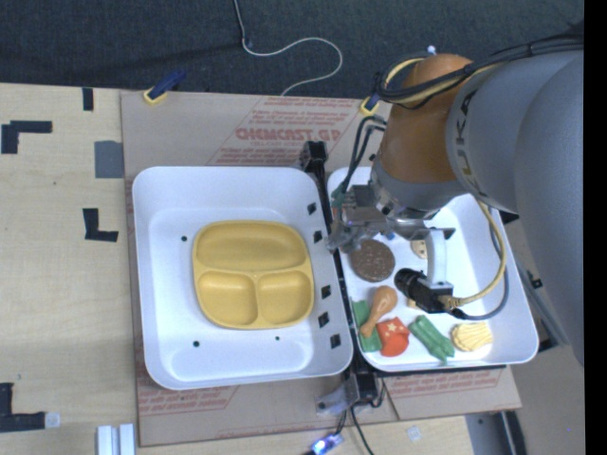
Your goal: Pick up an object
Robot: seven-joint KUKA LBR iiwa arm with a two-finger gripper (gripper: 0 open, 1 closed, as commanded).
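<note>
Grey arm (pixel 531 150), orange-banded, looms nearest the lens, reaching into the right bin (pixel 512 349) from the right edge of the worktop (pixel 57 254). Pincer (pixel 356 221) sits low at that bin's left wall, above a brown round cookie (pixel 373 261); can't tell its state, wrist blocks it. Candidate things cluster along the bin's near edge: a drumstick (pixel 378 306), a red tomato-like piece (pixel 393 337), a green pod (pixel 432 337), a yellow ridged chip (pixel 471 336). All look like light, stiff plastic toy food, smooth, probably slippery. Cookie is flat, so grip across its rim; drumstick best taken at the narrow shank. Left bin (pixel 152 207) holds a yellow divided plate (pixel 253 274), matte, three shallow wells.
</note>
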